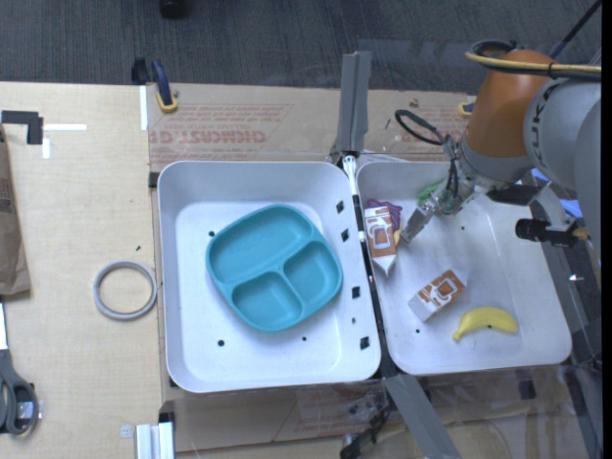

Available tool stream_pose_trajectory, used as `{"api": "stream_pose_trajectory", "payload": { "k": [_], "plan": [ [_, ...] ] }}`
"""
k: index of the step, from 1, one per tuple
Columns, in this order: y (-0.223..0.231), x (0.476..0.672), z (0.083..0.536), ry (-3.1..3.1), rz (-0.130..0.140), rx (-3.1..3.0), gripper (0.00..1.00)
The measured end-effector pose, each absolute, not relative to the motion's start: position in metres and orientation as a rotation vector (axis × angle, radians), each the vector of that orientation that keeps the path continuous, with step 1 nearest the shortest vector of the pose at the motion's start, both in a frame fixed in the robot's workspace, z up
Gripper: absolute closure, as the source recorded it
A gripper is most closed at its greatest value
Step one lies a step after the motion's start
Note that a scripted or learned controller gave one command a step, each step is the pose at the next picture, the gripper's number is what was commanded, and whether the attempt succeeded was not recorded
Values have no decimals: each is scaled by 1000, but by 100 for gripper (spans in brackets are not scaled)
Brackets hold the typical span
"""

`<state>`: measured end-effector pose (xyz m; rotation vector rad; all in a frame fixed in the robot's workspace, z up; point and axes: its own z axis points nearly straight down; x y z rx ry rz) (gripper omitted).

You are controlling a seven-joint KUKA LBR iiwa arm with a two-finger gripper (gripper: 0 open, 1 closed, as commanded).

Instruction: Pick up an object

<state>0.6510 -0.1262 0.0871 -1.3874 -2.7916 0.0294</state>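
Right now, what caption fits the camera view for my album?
Robot gripper beside a snack packet; banana and small carton nearby.

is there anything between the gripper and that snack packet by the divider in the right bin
Nothing visible. The gripper sits in the right bin just right of the snack packet, with only bare bin floor between them.

The scene is lit evenly and brightly from above, with no hard shadows cast. Soft, short shadows are seen under the compartmented turquoise plastic plate (275,267) and the yellow banana (485,322). A mild sheen is carried by the shallow white left bin (182,285). Focus is fairly sharp centrally, while the dark floor at the top is rendered dim and grainy.
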Motion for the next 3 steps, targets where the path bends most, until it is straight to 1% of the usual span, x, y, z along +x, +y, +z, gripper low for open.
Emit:
{"api": "stream_pose_trajectory", "payload": {
  "k": [1,2,3],
  "plan": [
    [-222,644,99,-2736,2,-1541,0],
    [-221,623,95,-2807,1,-1403,0],
    [-221,623,102,-2804,0,-1405,100]
  ]
}}
